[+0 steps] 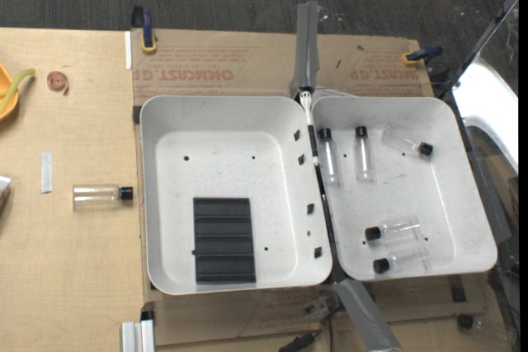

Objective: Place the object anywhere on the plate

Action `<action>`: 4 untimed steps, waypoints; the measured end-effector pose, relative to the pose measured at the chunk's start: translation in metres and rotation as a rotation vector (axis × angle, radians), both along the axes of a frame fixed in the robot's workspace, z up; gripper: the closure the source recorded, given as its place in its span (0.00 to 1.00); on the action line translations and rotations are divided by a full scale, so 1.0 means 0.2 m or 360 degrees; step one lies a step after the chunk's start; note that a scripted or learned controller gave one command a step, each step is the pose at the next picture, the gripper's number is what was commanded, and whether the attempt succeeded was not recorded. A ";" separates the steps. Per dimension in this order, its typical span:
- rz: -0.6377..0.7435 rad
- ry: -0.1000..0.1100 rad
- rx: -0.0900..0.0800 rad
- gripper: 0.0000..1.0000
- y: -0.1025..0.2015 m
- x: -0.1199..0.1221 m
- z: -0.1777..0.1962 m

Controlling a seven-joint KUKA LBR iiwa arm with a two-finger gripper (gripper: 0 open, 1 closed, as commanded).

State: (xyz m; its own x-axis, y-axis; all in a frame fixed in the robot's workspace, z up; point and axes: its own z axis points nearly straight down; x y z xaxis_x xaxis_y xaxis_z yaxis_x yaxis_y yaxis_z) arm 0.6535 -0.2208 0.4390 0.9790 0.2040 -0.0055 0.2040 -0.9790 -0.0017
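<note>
**White bins: plate and vial positions**

Camera view.
- Left bin [148, 177]: a black ribbed plate [223, 241] lies flat on the floor, near the front wall. Nothing rests on it.
- Right bin [474, 202]: five clear vials with black caps lie on their sides.
  - The first vial [328, 157] lies just beside the dividing wall.
  - The second vial [362, 154] lies parallel to it and close by.
  - The third vial [407, 143] lies angled toward the far right corner.
  - The fourth vial [396, 229] and fifth vial [403, 262] lie near the front wall, caps pointing left.
- All five vials are well apart from the plate.
- Wooden bench [66, 276]: a sixth vial [99, 194] lies left of the left bin.
- State of the gripper: cannot be told.
</note>
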 end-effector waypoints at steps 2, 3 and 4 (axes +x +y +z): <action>0.0007 -0.0002 -0.0001 0.00 0.00 0.01 0.00; -0.0003 -0.0001 0.0001 0.00 0.00 -0.01 0.00; -0.0004 -0.0001 0.0001 0.00 0.00 -0.01 0.00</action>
